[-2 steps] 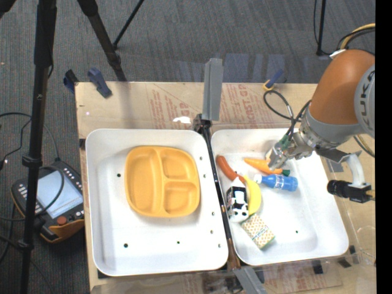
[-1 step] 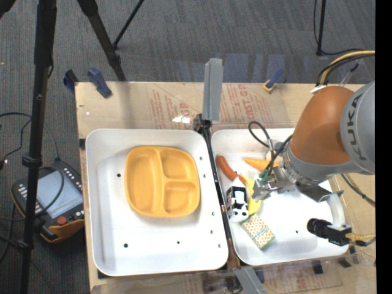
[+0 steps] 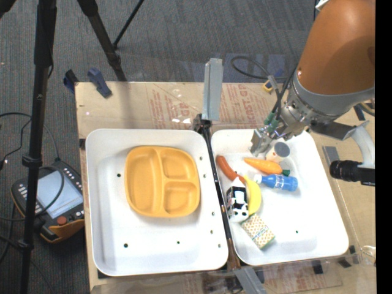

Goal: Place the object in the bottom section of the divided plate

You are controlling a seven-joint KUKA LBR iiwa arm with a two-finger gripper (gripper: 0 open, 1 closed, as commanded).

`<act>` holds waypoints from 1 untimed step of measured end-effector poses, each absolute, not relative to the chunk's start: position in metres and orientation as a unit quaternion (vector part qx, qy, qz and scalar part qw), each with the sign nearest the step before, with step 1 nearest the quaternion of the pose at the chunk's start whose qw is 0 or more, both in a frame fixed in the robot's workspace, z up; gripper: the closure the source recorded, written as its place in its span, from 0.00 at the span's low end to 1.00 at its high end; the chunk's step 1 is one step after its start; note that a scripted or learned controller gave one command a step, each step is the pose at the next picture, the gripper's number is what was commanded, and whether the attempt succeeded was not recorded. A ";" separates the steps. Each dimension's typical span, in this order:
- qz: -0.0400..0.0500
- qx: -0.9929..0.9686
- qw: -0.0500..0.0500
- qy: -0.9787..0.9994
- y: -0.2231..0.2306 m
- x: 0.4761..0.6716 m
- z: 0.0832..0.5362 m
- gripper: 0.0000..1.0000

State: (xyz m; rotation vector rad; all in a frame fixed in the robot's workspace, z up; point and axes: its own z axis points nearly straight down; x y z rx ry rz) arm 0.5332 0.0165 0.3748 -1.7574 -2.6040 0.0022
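Yellow divided plate (image 3: pixel 163 181) with 3 sections lies flat in the left bin (image 3: pixel 101 146), near its centre, with bare white floor on every side. The right bin (image 3: pixel 324 225) holds 6 small items clustered at its left and upper part: a sausage (image 3: pixel 226 166), a carrot (image 3: pixel 264 165), a blue bottle (image 3: pixel 277 182), a banana (image 3: pixel 253 197), a black-and-white cow-patterned carton (image 3: pixel 237 203) and a patterned box (image 3: pixel 258 232). Which item the task intends cannot be told; none lies on the plate. The gripper (image 3: pixel 260 142) hangs over the upper part of the right bin, just above the carrot, and whether it is spread or closed cannot be told from this angle; nothing visibly sits in it.

The step in hand appears to be the pick. A clean grasp likely calls for descending onto 1 item only, since carrot, bottle and sausage lie close together and may be nudged. The lower right of this bin is open floor. For transfer, the load must clear the raised rims and the divider (image 3: pixel 215 164) between the bins, then lower into the plate section nearest the frame's bottom edge, inside its ridges.
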 end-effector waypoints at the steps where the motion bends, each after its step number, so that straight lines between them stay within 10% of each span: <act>1: 0.002 -0.679 0.002 -0.734 0.046 0.490 0.210 1.00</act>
